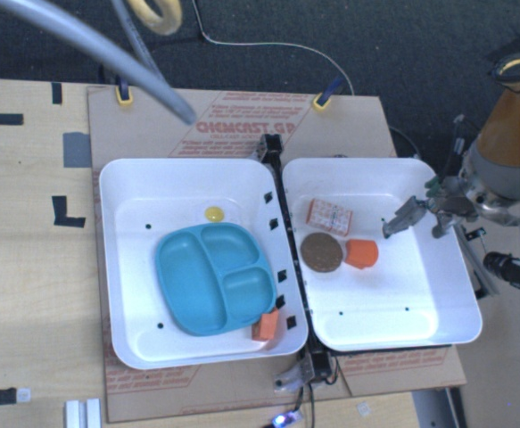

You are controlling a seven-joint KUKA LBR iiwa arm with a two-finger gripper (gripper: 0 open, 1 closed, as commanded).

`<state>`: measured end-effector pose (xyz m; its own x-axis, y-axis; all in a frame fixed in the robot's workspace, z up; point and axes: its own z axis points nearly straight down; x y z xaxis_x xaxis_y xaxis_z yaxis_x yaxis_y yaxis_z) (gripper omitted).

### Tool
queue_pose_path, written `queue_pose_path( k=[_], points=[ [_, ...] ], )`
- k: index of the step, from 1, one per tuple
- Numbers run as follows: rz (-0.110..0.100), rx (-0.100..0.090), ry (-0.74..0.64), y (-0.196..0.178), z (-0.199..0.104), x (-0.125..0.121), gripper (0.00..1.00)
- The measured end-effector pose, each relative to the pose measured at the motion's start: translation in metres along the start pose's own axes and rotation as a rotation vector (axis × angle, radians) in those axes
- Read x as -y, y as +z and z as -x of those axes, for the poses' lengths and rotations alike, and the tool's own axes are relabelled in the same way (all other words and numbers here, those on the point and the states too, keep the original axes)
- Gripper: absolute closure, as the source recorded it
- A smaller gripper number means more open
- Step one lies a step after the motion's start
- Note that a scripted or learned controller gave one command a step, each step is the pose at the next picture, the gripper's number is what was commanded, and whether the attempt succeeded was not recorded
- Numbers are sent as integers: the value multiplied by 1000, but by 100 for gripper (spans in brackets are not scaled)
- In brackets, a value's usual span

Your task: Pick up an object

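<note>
Claw [425,219] hangs at the right bin's [438,328] right wall, its two dark fingers spread apart with nothing between them, the grey arm [500,154] reaching in behind it.

Taking the right bin as landmark and reading left to right: beside it sits the left bin [121,239], holding a blue divided tray [215,277], a small yellow piece [214,213] just above the tray, and an orange block [266,326] touching the tray's lower right corner. Inside the right bin, toward its left half, lie a red-and-white packet [329,214], a brown disc [321,252] just below it, and an orange cup [361,254] touching the disc's right side. The cup is nearest the claw, a short way to its left.

To grasp well, the claw would likely move left over the cup, come down centred, and close across the cup without nudging the disc.
</note>
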<state>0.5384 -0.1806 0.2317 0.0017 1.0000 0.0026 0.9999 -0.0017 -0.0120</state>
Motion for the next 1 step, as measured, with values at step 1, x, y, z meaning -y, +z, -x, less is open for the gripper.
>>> queue_pose_path(
  k=[1],
  points=[
    [10, 2, -3, -5, 0, -2, 0]
  ],
)
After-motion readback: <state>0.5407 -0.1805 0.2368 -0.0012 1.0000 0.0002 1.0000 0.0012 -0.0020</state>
